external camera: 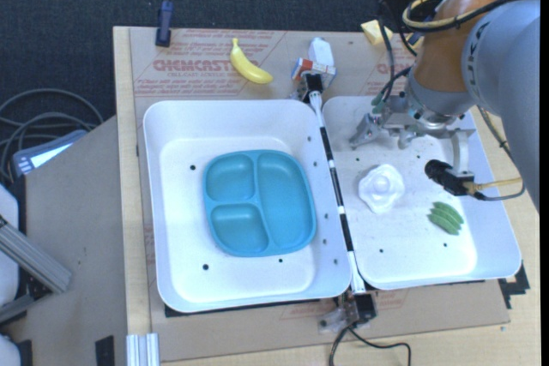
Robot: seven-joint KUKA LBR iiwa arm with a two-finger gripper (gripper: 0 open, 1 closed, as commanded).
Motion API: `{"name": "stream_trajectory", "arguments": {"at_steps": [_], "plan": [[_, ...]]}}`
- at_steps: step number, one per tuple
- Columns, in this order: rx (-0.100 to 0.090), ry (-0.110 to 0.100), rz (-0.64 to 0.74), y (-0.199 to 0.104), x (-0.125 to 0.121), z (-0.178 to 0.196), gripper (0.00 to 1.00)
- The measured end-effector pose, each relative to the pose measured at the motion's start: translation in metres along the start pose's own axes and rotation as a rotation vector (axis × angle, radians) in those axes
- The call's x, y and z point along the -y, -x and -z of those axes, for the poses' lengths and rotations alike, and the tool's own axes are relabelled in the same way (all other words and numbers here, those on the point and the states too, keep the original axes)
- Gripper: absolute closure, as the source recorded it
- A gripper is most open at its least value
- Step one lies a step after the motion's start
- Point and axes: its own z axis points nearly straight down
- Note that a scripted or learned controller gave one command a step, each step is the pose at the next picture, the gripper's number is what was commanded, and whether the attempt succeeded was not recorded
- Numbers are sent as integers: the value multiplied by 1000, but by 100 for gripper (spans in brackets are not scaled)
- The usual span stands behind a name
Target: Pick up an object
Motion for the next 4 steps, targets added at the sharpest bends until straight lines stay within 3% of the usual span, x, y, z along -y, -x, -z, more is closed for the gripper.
{"name": "stream_trajectory", "arguments": {"at_steps": [1, 2, 3, 4], "plan": [[0, -3, -1, -2, 7, -20, 0], [0, -1, -2, -2, 6, -9, 100], [0, -1, -2, -2, 6, -10, 0], [0, 1, -2, -3, 6, 1, 100]]}}
